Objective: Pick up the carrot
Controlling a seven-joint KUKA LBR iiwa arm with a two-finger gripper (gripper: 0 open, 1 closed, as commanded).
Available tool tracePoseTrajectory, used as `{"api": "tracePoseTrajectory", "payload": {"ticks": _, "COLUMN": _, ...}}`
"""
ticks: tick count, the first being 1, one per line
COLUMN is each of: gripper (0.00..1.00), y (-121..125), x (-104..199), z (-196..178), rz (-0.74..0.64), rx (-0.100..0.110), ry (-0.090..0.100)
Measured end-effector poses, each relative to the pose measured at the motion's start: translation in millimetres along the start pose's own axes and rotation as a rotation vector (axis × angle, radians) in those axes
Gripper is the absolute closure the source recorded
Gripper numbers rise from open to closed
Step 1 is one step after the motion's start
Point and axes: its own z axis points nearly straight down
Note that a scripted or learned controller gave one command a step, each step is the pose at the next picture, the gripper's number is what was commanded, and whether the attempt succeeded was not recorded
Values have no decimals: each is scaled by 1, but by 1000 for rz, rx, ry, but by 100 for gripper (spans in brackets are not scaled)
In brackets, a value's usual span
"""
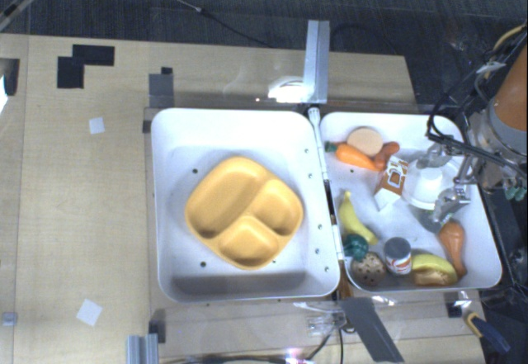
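In the camera view you see two white bins side by side: the left bin [165, 189] carries a yellow sectioned plate [244, 211] at its centre, and the right bin [492, 259] holds the loose items. Locate the carrot [356, 158] in the upper left part of the right bin, close to the divider between the bins. Its long axis runs from upper left to lower right in the frame; the green stem end points toward the upper left and the orange body extends toward the lower right, where it touches a reddish-brown item [386, 156]. A round tan piece [365, 139] lies just above it. Further down the same bin you find a banana [355, 219], a small can [398, 255] and a second yellow fruit [432, 269] along the lower edge. The arm enters from the right edge of the frame, and the gripper [441, 204] sits over the right centre of the right bin, well apart from the carrot, near a white cup-shaped item [426, 186] and above an orange-brown item [453, 242]. You cannot tell whether the gripper is released or clenched.
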Motion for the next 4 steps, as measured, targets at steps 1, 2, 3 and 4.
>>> {"api": "tracePoseTrajectory", "payload": {"ticks": 1, "gripper": 0, "y": 67, "x": -56, "z": 55, "rz": 160, "rx": -3, "ry": 2}}
{"api": "tracePoseTrajectory", "payload": {"ticks": 2, "gripper": 0, "y": 65, "x": -100, "z": 153, "rz": 162, "rx": -1, "ry": -8}}
{"api": "tracePoseTrajectory", "payload": {"ticks": 3, "gripper": 0, "y": 34, "x": -22, "z": 152, "rz": 462, "rx": -3, "ry": -5}}
{"api": "tracePoseTrajectory", "payload": {"ticks": 4, "gripper": 0, "y": 68, "x": -37, "z": 153, "rz": 429, "rx": -2, "ry": -6}}
